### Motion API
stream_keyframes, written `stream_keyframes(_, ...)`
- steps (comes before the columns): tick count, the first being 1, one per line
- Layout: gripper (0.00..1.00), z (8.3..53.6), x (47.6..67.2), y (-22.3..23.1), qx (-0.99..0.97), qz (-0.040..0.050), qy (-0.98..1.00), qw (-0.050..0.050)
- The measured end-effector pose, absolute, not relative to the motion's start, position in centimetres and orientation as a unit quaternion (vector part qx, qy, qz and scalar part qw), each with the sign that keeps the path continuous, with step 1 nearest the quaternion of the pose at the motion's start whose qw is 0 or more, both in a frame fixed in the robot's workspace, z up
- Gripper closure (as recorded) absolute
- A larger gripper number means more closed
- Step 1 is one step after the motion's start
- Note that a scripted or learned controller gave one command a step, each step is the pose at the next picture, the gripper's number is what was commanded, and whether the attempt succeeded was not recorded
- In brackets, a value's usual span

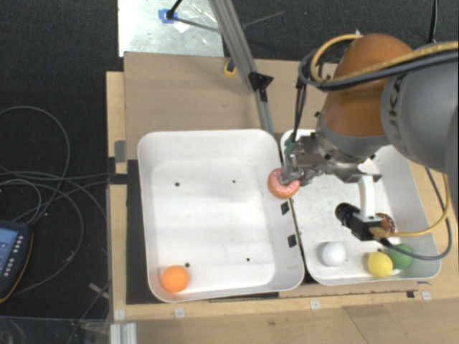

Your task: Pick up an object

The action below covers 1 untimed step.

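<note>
My gripper (290, 175) hangs over the seam between the two white bins, pointing down from the orange-banded wrist. A pink ring with a pale underside, like a small doughnut (282, 186), sits right at its fingertips and looks pinched between them, above the rim of the left bin (208, 143). An orange ball (174, 279) lies in that bin's near left corner. In the right bin (315, 217) a white ball (332, 254), a yellow ball (379, 264) and a green thing (402, 256) lie along the near edge.
A grey pole (240, 49) slants across the bench behind the bins. Cables and a handheld screen (11, 253) lie on the dark floor to the left. The arm's bulk covers the far half of the right bin.
</note>
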<state>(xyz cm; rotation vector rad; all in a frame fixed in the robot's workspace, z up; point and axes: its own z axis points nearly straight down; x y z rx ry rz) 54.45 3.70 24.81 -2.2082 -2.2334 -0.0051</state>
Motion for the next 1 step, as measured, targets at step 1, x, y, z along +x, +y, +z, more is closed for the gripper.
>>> stream_keyframes(1,1.00,23.42,53.83,8.69,-0.704,-0.0004,-0.711,0.001)
